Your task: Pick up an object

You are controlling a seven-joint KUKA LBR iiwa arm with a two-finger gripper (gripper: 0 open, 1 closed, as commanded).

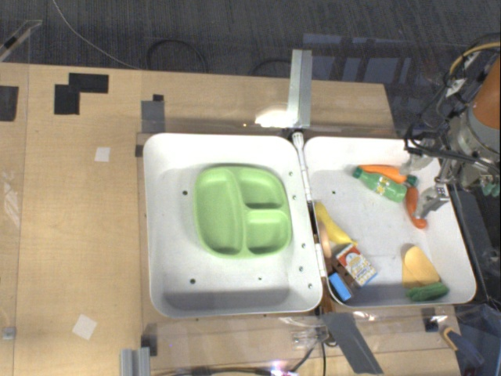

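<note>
- Our tool (pixel 433 202) hovers at the right bin's (pixel 376 300) far right side, just above an orange-red piece (pixel 417 214); how it stands, we cannot tell.
- Nothing looks gripped.
- The green bottle (pixel 381 182) lies close, so we risk nudging it or closing on nothing.
</note>
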